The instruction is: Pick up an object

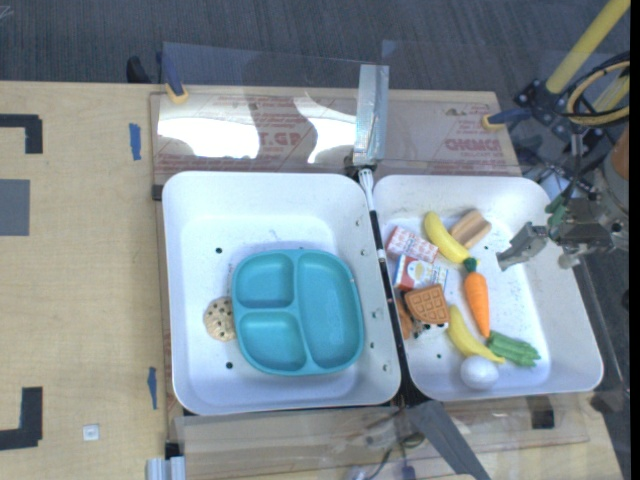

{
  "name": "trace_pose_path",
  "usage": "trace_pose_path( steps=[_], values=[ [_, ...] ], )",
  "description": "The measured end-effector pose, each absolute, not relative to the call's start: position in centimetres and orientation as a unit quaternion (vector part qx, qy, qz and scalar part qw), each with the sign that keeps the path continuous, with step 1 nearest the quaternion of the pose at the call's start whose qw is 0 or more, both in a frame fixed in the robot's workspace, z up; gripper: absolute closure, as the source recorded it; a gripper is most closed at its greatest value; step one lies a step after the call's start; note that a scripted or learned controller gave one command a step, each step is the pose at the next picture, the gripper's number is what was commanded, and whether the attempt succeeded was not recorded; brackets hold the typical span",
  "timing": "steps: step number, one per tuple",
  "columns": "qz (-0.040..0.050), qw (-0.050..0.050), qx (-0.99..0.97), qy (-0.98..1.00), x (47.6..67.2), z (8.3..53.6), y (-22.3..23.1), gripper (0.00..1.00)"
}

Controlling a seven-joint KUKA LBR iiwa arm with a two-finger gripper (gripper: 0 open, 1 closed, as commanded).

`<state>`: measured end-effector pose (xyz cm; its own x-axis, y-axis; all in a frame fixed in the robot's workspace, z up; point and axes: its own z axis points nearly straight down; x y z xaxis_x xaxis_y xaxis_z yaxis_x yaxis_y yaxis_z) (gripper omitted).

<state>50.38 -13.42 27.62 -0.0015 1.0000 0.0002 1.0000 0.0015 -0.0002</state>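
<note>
The right bin (560, 363) holds a pile of toy food: a banana (443, 236), a tan bread roll (469, 228), a red-and-white carton (412, 244), a waffle (428, 306), a carrot (477, 301), a second banana (466, 336), a green vegetable (515, 349) and a white egg (479, 372). My gripper (545, 250) hangs over the right side of this bin, to the right of the carrot and roll. It is open, its left finger (517, 246) pointing toward the food. Nothing sits between its fingers.
The left bin (190, 218) carries a teal divided plate (297, 310) and a cookie (219, 318) by the plate's left edge. A raised divider (377, 258) separates the bins. Cables and a yellow pole (590, 38) stand at the far right.
</note>
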Motion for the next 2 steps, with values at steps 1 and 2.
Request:
trace_pose_path(
  steps=[1, 2],
  values=[
    [-0.0028, -0.004, -0.727, -0.686, 48.1, 39.3, -13.9, 0.00],
    [0.0001, -0.002, -0.711, -0.704, 51.4, 39.8, -18.4, 0.00]
  ],
)
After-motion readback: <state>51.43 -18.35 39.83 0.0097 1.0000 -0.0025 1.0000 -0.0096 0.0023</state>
